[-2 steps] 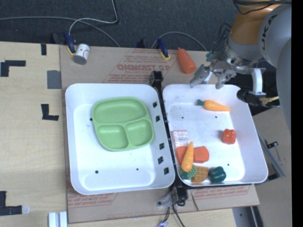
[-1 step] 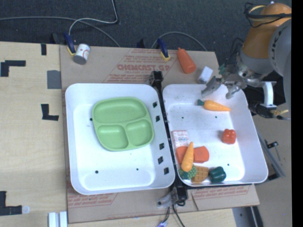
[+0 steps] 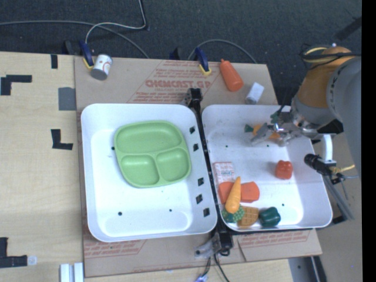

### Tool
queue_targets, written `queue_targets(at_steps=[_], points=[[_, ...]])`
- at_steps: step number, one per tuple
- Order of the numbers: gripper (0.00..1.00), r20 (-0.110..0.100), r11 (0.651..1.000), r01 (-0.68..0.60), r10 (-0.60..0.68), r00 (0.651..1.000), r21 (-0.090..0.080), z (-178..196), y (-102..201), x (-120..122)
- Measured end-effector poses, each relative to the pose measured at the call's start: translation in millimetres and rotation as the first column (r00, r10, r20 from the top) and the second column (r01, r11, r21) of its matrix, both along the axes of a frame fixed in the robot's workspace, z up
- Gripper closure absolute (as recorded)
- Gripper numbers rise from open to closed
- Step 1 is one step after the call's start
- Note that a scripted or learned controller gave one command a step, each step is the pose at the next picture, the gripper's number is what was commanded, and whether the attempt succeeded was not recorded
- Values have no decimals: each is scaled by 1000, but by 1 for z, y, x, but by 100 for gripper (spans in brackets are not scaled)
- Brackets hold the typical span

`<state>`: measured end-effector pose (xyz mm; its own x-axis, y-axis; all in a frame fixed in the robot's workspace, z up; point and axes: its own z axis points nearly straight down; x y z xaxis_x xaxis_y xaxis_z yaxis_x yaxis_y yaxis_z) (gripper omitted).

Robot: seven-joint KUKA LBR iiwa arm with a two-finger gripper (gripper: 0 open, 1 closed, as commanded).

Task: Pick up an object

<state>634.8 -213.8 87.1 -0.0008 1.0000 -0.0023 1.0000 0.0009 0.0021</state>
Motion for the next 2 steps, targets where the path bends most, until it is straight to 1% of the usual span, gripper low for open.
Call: queue_targets(at_steps=[1, 2], points=[[0, -15, 1000, -1, 1, 1000, 1, -2, 6, 31], [0, -2, 1000, 0, 0, 1000, 1, 59, -10, -29]])
